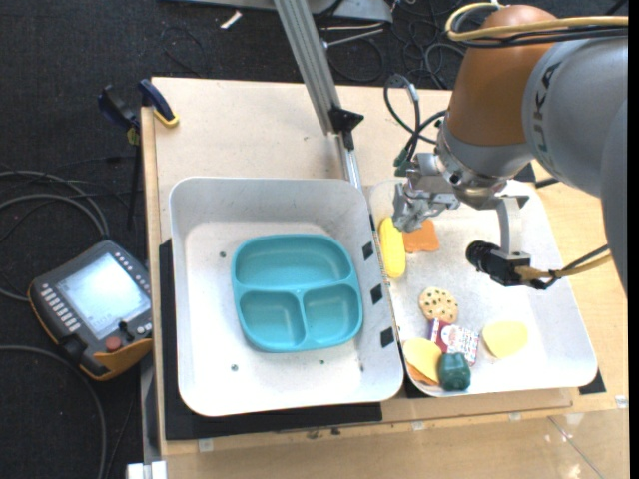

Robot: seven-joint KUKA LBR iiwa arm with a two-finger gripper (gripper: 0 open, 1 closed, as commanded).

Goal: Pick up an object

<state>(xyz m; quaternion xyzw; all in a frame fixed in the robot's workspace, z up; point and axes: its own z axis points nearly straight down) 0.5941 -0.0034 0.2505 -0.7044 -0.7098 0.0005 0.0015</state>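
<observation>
1. The gripper hangs low in the right bin, close to the wall shared with the left bin. I can't tell how its jaws stand, because the grey parts blur together from up here.

2. No toy shows between its tips, so I think nothing is picked up yet.

3. The closest things are a yellow banana lying along the shared wall and an orange piece just beside it. Both sit right under the gripper. It may bump one while going for the other and push it away.

4. The banana touches the wall. A tip may hit the wall and stop short.

5. The banana looks round and smooth. I think it can slip out if it is pinched near one end.

6. More toys sit near the front of the right bin: a spotted cookie, a red and white packet, a green toy and a yellow wedge. They are well apart from the gripper.

7. The blue tray sits in the left bin, far from trouble.
</observation>
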